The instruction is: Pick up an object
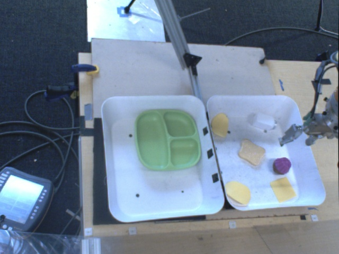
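A dark carpeted floor (37, 30) surrounds a pale wooden bench (175, 67), with black cables (47, 126) looping at nine o'clock and a grey handheld pendant (21, 197) at eight o'clock. A slanted metal pole (175, 28) runs down from twelve o'clock toward the seam between the bins.

The left bin (122, 194) holds a green divided plate (168, 139) near its centre. The right bin (312, 189) holds the smaller pieces: a tan bread slice (251, 152) at its middle, a yellow round piece (238, 192) at seven o'clock, a yellow square slice (283, 189) at five o'clock, a yellow chip (220, 124) at ten o'clock, a white object (263, 121) at twelve o'clock, and a purple lump (282, 165) at four o'clock.

The gripper (290, 134) hangs over the right bin at two o'clock, above bare floor, apart from every piece; whether it is spread or closed I cannot tell.
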{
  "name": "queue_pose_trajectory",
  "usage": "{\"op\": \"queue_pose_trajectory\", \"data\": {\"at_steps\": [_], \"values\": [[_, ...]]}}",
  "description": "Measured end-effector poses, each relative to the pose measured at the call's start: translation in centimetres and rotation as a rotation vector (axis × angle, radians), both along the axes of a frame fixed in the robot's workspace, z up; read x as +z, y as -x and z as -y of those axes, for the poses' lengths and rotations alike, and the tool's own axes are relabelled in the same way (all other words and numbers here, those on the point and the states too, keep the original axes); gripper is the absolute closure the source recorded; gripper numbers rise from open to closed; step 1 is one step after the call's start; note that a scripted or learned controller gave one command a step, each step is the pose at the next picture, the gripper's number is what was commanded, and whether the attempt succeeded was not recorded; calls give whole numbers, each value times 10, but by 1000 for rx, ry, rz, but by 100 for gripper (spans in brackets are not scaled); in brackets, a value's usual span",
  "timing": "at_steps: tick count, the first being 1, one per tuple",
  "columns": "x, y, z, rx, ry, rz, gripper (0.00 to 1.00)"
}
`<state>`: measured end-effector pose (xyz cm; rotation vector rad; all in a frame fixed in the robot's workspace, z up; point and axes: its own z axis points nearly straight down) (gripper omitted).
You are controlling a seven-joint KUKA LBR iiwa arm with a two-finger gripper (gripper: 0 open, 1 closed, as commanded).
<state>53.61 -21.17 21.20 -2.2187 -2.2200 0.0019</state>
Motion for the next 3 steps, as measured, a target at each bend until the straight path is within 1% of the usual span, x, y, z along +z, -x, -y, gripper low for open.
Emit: {"op": "queue_pose_trajectory", "data": {"at_steps": [1,2,3], "values": [[-63,1,-3,0,-1,-1,0],[-115,2,-4,0,0,-1,0],[-101,0,-3,0,2,7,100]]}}
